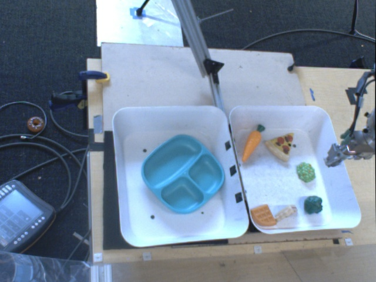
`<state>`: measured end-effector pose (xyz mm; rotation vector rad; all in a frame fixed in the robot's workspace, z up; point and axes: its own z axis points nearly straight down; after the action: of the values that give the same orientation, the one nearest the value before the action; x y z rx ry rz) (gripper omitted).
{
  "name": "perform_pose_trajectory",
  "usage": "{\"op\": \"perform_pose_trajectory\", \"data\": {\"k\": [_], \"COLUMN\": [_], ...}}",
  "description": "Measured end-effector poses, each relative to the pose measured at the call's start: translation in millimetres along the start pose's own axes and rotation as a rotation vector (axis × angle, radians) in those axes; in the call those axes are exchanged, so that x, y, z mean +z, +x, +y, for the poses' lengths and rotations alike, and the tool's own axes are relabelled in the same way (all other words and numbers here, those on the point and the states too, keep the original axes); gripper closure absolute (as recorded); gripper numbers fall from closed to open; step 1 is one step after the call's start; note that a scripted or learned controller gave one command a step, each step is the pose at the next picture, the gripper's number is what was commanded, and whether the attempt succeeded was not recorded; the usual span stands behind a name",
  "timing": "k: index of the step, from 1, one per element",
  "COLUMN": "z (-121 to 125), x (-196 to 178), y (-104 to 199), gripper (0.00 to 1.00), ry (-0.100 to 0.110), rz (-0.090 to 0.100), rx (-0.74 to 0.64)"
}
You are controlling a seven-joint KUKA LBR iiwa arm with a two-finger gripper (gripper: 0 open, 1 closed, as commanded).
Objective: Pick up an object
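**Two bins on the bench, arm at the right rim**

On the dark floor at far left lie cables, a pendant (20,213) with a screen, and a small doughnut (35,124). A blue clamp (93,75) grips the bench's left edge.

The left bin (126,216) holds one thing: a blue plate (183,173) with three compartments, lying flat near the bin's middle, with nothing on it.

The right bin (335,213) touches the left one along a shared wall. In it, from left to right: a waffle (264,215) at the near left corner with a pale piece just beside it; a carrot (252,143) tilted, its green top pointing up-right; a pizza slice (281,145) just beside the carrot; a light green ball (305,172) near the middle; and a dark green broccoli (313,204) nearer the front.

The gripper (336,156) sits over the right bin's right rim, well apart from every toy. It is too blurred to tell how it stands, and nothing shows in it.

The bins rest on a pale board (153,75) on the wooden bench. A grey pole (191,22) slants down from the top to the bins' junction.
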<state>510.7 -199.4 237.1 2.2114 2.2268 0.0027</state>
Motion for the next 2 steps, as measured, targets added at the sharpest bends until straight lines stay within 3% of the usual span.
{"op": "perform_pose_trajectory", "data": {"k": [2], "z": [54], "x": [-17], "y": [101], "gripper": [1.0], "ry": [-0.001], "rz": [0.003], "rx": [-0.005]}}
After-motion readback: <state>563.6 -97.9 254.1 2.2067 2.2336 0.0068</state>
